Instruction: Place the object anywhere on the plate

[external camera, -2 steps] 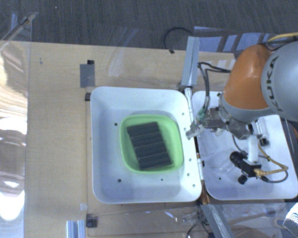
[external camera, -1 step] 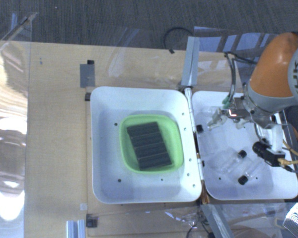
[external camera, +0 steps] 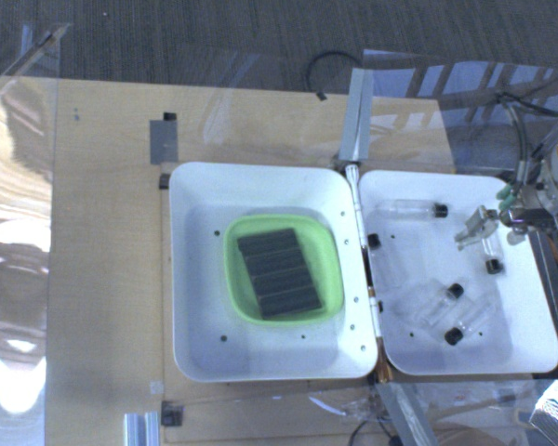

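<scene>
Vials (external camera: 451, 295) lie scattered in right bin (external camera: 530, 342); jaws (external camera: 479, 226) seemingly above them.

Scanned for lettering and found none legible. Checked the green plate (external camera: 284, 269) and the dark ridged block (external camera: 279, 273) on it: no print, no label. Looked over the clear vials with black caps (external camera: 418, 210) lying left of and below the gripper (external camera: 474, 227): no markings readable, too small and too blurred. Passed along the white bin walls (external camera: 260, 179) and the bench's grey bracket (external camera: 164, 140): no brand, no number, no sign.
</scene>
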`<state>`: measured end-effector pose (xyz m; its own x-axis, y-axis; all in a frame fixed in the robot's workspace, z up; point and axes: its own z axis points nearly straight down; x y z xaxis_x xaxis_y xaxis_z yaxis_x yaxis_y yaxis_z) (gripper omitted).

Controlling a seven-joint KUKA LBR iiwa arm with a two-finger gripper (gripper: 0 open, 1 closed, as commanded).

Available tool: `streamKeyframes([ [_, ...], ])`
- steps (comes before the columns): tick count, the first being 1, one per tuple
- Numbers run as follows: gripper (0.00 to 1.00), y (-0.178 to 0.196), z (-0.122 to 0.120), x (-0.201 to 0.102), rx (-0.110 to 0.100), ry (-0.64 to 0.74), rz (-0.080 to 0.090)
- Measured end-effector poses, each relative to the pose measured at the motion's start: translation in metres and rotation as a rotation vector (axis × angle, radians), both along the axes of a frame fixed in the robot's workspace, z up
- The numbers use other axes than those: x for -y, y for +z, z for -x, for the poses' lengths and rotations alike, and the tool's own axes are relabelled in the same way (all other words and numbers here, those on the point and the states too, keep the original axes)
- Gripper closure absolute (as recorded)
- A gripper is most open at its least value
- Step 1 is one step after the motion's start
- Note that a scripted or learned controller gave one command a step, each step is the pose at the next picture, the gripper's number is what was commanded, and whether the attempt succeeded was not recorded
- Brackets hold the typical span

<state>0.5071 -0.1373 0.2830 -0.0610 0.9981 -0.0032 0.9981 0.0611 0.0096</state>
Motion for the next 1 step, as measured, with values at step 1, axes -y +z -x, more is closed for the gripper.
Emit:
streamKeyframes([
  [1, 0.0, 0.0635, 0.0182, 0.0542, 0.001, -0.019, 0.001],
])
